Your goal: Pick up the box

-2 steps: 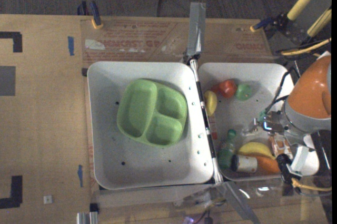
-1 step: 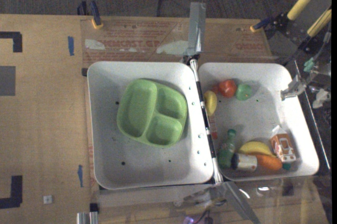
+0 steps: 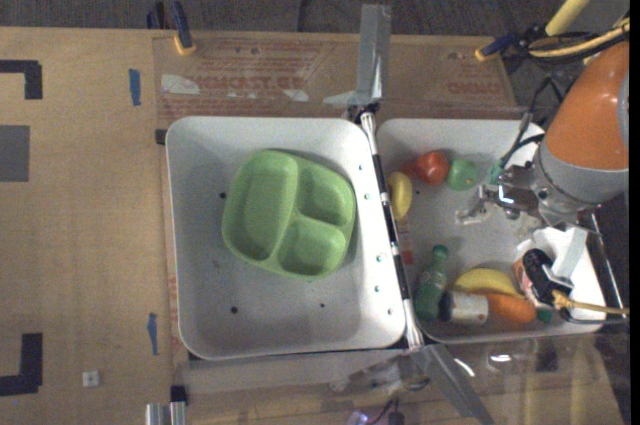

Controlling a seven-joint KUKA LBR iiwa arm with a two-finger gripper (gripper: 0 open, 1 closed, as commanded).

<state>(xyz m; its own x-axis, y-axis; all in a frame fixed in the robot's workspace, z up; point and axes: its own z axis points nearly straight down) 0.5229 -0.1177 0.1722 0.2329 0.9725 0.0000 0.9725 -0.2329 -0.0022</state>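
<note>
The box (image 3: pixel 522 267), as far as I can judge, is the red-and-white thing mostly hidden in the right bin's (image 3: pixel 465 243) near right corner, and it is not yet lifted. The gripper (image 3: pixel 488 203) hangs over the bin's middle with nothing visibly in it; I cannot tell whether it is open or closed. A banana (image 3: pixel 485 279), carrot (image 3: pixel 512 310) and bottle (image 3: pixel 433 279) crowd the bin's near edge, hemming the box in.

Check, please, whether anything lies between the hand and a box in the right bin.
I cannot make out the box. The hand is over bare floor in the right bin, with a red fruit and a banana nearby.
</note>
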